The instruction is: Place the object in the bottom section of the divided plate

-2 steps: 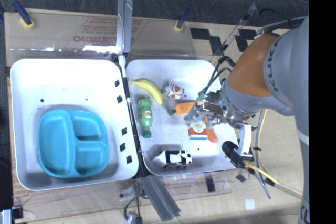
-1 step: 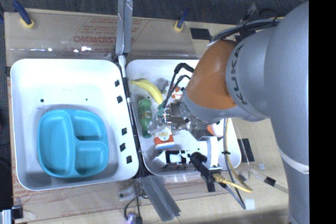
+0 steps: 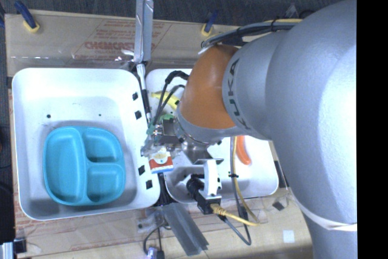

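the blue divided plate (image 3: 85, 165) lies in the left bin (image 3: 36, 88), toward that bin's lower half, its one long section on the left and two smaller ones on the right. which of these counts as the bottom section is a judgement; the lower right one, nearest the view's bottom edge, looks the likeliest.

between the two bins, just over their shared walls, a small orange, white and blue object (image 3: 160, 161) sits right under the arm's wrist. the gripper (image 3: 159, 145) is low in the right bin (image 3: 260, 182) at its left edge, but the wrist and cables hide it, so i cannot tell how far open it is or whether it has the object.

to do this step well, the grasp should be sure before any lift, since the object lies close to the bin wall and could snag. then it needs a clear rise above both walls, a short carry leftward, and a low release over the chosen section.

further right, an orange item (image 3: 242, 151) lies in the right bin, half hidden by the arm (image 3: 291, 100).
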Motion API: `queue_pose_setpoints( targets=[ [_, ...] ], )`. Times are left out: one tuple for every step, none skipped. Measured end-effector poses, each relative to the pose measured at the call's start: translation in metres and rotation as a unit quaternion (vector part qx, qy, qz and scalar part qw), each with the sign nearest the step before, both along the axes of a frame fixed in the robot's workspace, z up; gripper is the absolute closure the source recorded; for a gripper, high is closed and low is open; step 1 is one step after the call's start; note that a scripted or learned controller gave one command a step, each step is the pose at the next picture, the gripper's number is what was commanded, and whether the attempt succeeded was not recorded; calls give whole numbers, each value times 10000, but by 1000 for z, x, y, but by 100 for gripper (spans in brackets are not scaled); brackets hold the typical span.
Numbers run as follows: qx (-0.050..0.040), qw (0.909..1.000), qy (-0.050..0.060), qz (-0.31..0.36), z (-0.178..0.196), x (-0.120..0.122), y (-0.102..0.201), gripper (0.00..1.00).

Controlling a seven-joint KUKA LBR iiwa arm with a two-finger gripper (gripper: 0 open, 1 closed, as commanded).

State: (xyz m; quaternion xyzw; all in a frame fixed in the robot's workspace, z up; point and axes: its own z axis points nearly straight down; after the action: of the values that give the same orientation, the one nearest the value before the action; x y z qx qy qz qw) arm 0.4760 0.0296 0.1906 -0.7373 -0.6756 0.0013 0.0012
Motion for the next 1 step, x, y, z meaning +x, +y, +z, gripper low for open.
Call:
queue_pose_setpoints(
  targets=[
    [1,9989,6,467,29,28,59,100]
  ],
)
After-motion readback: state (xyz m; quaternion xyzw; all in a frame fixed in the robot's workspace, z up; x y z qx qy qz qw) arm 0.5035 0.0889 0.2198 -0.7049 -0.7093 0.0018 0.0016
